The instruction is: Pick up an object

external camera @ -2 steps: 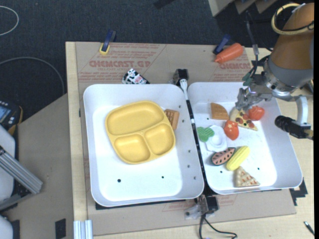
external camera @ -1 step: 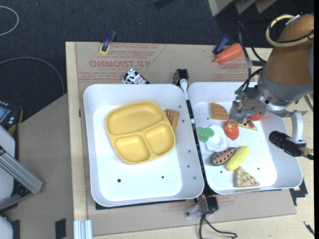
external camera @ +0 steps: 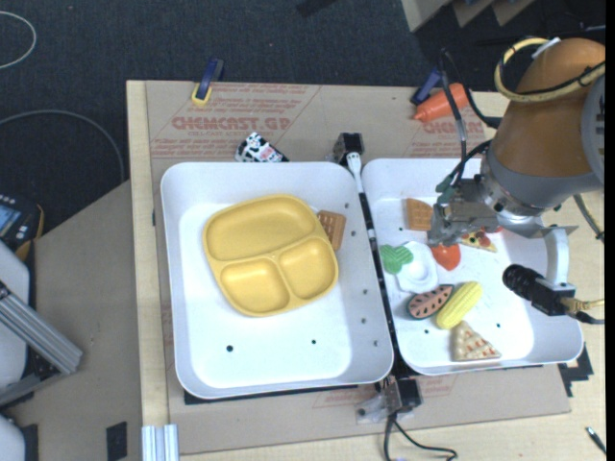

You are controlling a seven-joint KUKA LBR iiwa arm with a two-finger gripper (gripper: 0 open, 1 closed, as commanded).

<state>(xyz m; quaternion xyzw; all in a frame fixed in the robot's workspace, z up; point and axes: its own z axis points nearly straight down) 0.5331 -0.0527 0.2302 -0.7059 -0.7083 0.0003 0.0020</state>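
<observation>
Red lettering on the brown cardboard sheet [external camera: 288, 113] reads "CHEMCAST GP" along its far edge. The grey two-finger gripper [external camera: 450, 241] hangs over a small red toy [external camera: 446, 254] mid right white bin [external camera: 538, 349]; whether its claw is apart or together cannot be told.

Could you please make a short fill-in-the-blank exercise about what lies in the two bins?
1. The yellow divided plate lies in the ____ bin of the view.
2. The plate has ____ compartments.
3. The toy corn cob lies in the ____ bin of the view.
4. The tool hangs over the ____ bin.

Missing words: left; three; right; right
</observation>
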